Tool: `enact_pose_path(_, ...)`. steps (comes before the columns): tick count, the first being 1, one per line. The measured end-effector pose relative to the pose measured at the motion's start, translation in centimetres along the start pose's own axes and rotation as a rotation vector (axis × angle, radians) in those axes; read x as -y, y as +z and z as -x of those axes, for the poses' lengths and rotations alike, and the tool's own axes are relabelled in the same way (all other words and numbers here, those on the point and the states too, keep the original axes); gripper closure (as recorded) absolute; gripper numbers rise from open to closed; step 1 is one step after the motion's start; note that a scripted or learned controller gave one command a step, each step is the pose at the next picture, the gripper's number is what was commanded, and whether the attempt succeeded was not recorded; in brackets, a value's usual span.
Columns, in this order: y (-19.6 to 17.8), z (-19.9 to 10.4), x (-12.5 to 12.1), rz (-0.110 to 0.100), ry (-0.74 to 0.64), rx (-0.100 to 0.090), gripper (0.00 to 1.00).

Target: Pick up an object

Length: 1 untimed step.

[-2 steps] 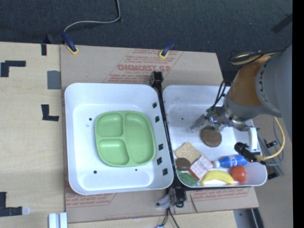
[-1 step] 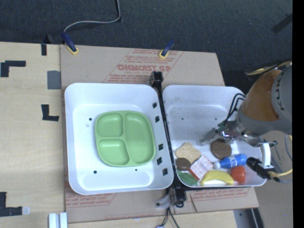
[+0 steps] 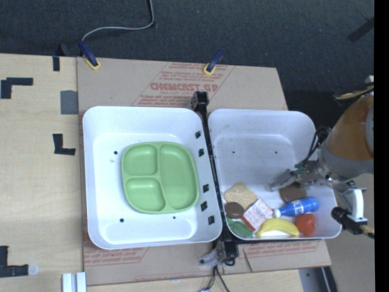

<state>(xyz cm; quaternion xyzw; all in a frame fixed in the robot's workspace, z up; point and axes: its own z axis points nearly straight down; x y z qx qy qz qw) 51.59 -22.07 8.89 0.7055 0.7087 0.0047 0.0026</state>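
Gripper (image 3: 290, 180) at lower right of frame, inside right white bin (image 3: 261, 123); cannot tell its state. Small brown block (image 3: 294, 193) just below it, among toy food. Likely light, rigid; best pinched across short sides.

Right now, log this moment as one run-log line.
arm: over right bin | gripper: low above brown block | bottle, banana: lying in bin | green plate: left bin
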Motion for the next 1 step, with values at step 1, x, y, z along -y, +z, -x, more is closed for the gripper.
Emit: enact_pose_path(1,-1.11,0.01,-0.17,0.003,0.001,0.0,1.0)
